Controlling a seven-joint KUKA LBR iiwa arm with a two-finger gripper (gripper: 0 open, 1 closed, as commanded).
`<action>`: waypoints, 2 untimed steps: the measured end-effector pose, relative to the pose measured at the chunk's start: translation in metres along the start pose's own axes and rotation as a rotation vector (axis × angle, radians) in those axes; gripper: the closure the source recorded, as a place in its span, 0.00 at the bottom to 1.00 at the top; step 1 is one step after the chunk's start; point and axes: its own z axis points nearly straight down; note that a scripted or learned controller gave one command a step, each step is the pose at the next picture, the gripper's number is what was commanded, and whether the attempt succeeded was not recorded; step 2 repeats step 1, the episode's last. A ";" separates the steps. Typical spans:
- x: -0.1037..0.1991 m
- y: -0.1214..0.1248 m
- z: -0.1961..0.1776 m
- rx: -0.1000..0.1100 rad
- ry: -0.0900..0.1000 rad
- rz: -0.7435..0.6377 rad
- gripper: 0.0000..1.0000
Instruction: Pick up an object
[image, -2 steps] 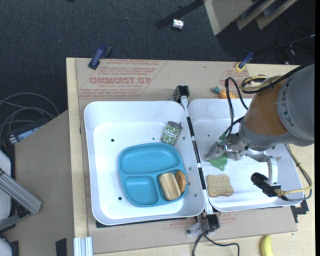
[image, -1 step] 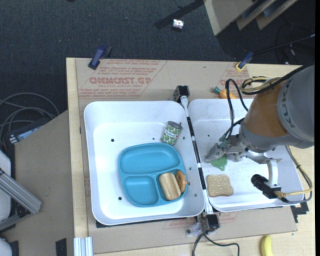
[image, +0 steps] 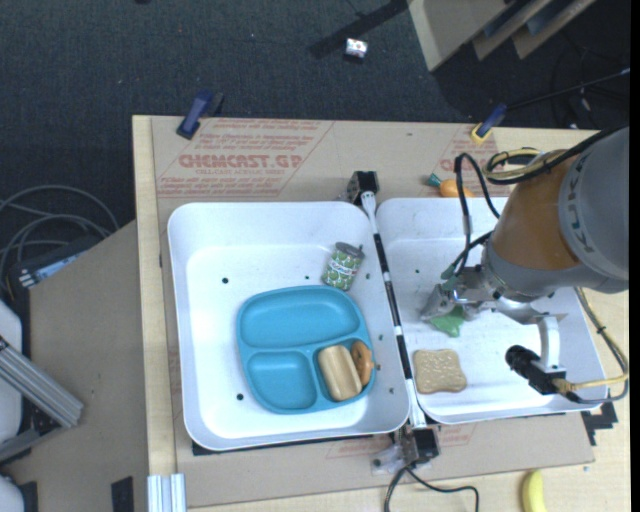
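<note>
- Nearest the lower edge of the frame, the counter (image: 160, 300) of pale wood carries both bins, and a yellow thing (image: 533, 492) lies at the lower right.
- In the right bin (image: 500, 405), lower middle, a tan cracker-like piece (image: 438, 370) lies free, untouched.
- Just above it my gripper (image: 452, 305) is down at a small green object (image: 447, 323), middle right of the frame; I cannot tell whether my jaws are released or clenched on it.
- I judge the pick unfinished: nothing is lifted clear of the bin floor.
- In the left bin (image: 200, 260), a blue divided tray (image: 290, 340) holds a bread roll (image: 343, 370); a green can (image: 344, 266) stands beside it.
- Beyond, along the top, dark carpet (image: 150, 50) and cables.
</note>
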 end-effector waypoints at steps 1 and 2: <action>0.081 0.011 -0.090 -0.001 0.000 -0.002 1.00; 0.081 0.011 -0.090 -0.001 0.000 -0.002 1.00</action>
